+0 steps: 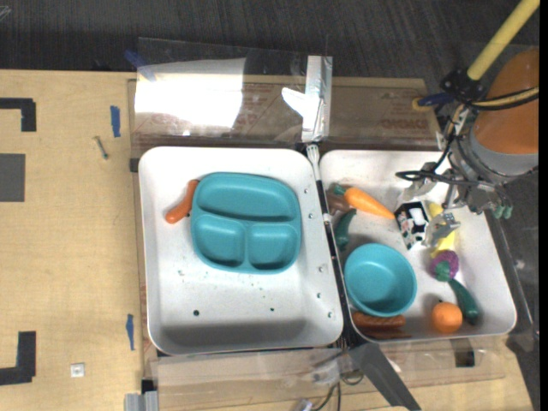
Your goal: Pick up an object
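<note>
Over the right bin (505, 302), the end effector (443, 227) hung low beside the purple toy (444, 265); grasp apparently pending, its opening impossible to tell

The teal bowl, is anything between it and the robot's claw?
Nothing visible blocks it. The gripper hangs over the right bin, just right of and above the teal bowl. The toy carrot lies off to the side.

Glossy teal plastic bowl (380, 278)
</note>
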